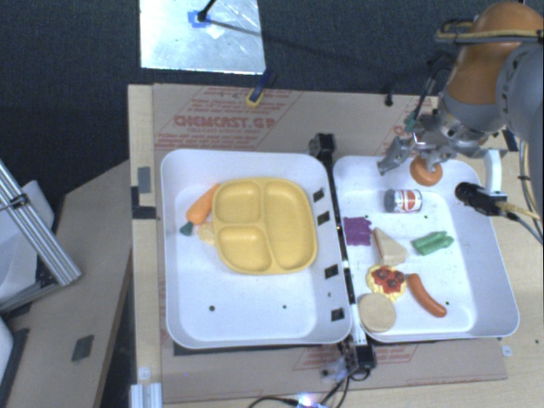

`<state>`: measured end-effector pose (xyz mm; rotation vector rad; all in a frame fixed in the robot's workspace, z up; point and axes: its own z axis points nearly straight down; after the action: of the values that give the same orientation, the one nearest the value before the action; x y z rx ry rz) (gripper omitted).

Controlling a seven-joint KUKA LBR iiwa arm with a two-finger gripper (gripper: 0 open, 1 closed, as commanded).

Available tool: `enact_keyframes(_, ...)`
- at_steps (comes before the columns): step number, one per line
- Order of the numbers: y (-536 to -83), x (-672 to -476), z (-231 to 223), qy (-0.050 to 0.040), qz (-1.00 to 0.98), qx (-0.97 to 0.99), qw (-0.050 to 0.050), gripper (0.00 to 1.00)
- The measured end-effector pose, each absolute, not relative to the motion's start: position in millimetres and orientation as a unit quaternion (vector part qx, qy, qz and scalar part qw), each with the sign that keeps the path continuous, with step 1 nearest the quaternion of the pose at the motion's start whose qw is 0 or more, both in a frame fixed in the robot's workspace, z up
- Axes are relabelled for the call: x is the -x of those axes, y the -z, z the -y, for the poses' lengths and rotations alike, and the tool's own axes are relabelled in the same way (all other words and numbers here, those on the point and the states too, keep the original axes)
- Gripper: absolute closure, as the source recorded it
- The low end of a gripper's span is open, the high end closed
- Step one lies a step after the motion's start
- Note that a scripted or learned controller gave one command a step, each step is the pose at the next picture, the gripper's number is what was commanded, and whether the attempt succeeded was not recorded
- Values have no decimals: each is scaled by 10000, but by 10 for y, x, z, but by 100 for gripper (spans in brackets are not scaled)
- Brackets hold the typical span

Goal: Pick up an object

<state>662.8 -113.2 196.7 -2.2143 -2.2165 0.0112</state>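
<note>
Tool: the tool point(414, 153) hangs over the far end of the right bin point(489, 253), reaching in from the right; whether it is open or closed I cannot tell, and nothing is seen gripped in it.
Orange ball: an orange round object point(426, 172) lies just beside the tool tip, on its near side, in the right bin's far part.
Can: a small can point(402, 200) with a red label lies on its side just nearer than the orange object.
Other right-bin items: purple piece point(358, 230), wedge of sandwich point(389, 248), green beans point(432, 243), pizza slice point(387, 280), sausage point(426, 295), round biscuit point(377, 312) at the near left corner.
Left bin: the left bin point(187, 313) holds a yellow divided plate point(259, 225), with a carrot point(201, 205) touching its left edge.
Tabletop: both bins rest on a cardboard sheet point(225, 119) laid over the tabletop.
</note>
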Motion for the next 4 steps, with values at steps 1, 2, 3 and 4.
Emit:
enact_keyframes(1,-2043,-6656,1131,3,7081,7061,-6,0)
enact_keyframes(2,-1423,-6614,1139,-9,7076,7066,11,0)
enact_keyframes(3,-1379,-6652,1143,35,7080,7062,-48,0)
enact_keyframes(4,-1457,-6648,1146,28,7083,7059,-47,100)
